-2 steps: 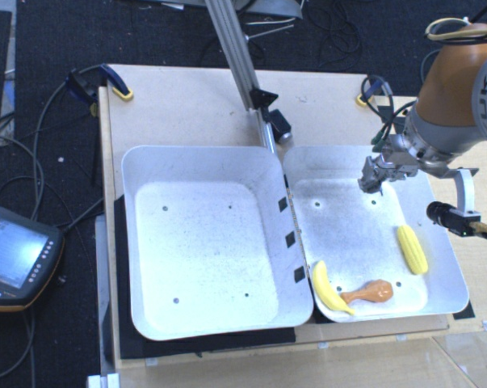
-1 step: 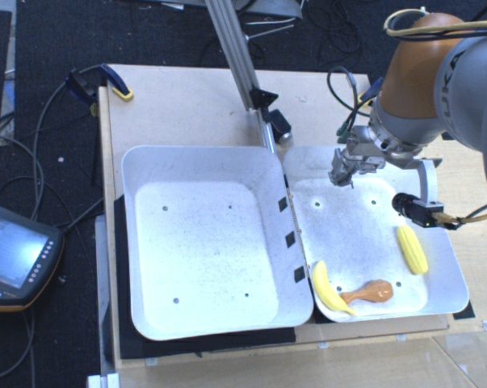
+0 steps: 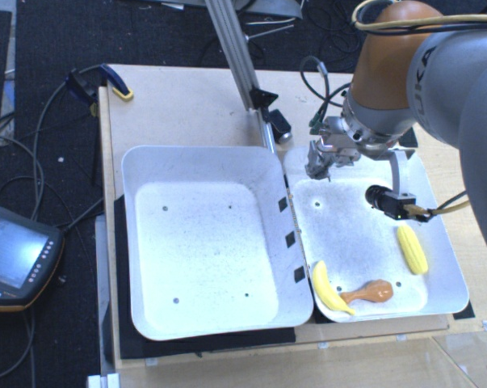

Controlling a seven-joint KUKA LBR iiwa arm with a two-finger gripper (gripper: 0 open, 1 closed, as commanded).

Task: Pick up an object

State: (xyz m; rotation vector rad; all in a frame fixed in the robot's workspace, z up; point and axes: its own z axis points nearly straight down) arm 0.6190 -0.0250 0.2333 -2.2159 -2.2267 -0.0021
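The banana [image 3: 327, 289] lies at the near left corner of the right bin [image 3: 445, 297], curved along its edge. Just beside it, touching its lower end, rests a brown drumstick-shaped toy [image 3: 371, 293]. A corn cob [image 3: 412, 249] sits farther back, near the right wall. Beyond them the gripper [image 3: 320, 166] hangs over the bin's far left corner; its state cannot be told. The left bin [image 3: 138, 168] sits alongside.

Objects in the right-hand shallow white bin [image 3: 445, 241]: a curved yellow plastic banana [image 3: 327, 288] against the near-left wall; a tan drumstick-shaped toy [image 3: 367, 293] lying flat, touching the banana; a yellow corn cob [image 3: 412, 249] near the right wall, well apart from both.
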